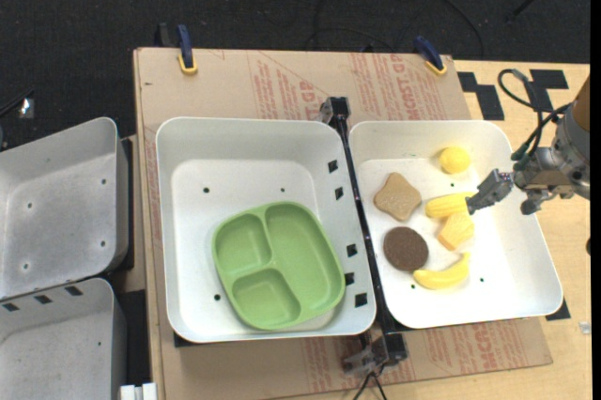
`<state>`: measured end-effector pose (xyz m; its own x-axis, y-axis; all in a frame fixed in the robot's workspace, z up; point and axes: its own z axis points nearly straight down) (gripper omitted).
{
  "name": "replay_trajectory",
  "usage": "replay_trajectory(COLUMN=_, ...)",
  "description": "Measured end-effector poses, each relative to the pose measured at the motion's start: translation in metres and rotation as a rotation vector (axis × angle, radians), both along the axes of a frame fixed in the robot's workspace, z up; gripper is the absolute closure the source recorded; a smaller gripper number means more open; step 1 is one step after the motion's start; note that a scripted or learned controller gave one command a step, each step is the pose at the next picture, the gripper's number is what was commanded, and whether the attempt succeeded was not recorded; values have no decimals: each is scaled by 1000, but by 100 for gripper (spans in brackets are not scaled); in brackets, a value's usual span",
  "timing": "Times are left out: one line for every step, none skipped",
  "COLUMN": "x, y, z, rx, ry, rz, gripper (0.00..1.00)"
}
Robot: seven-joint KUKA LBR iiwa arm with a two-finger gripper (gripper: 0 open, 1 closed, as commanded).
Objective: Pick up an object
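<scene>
Two shallow white bins were set side by side on the table [282, 79], which was covered by a sheet of brown cardboard held at its far edge by two clamps. The left bin [188, 154] held a green divided tray [277, 265] with three compartments, lying toward the near side. The right bin [526, 285] held several toy foods grouped near its middle: a small yellow round fruit [455, 160] at the far side, a tan slice of toast [397, 196] to its near left, a brown round cookie [406, 248] nearer still, a yellow banana [443, 275] just beside the cookie, a yellow-orange wedge [456, 230] above the banana, and a yellow oblong piece [445, 205] between the toast and the wedge. The end effector [488, 193] was seen reaching in from the right over the right bin, its dark tip just at the right end of the yellow oblong piece. Whether contact was made could not be told, nor whether the end effector was spread or closed. Nothing was seen clamped in it.
</scene>
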<state>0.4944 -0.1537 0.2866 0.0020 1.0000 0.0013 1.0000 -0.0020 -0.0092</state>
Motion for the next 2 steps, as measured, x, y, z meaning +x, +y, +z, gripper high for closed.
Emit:
replay_trajectory(x=2, y=0, z=4, rx=-2, ry=-9, rz=3, gripper=0)
replay_trajectory(x=-1, y=-6, z=-57, rx=0, ry=-3, rz=0, gripper=0)
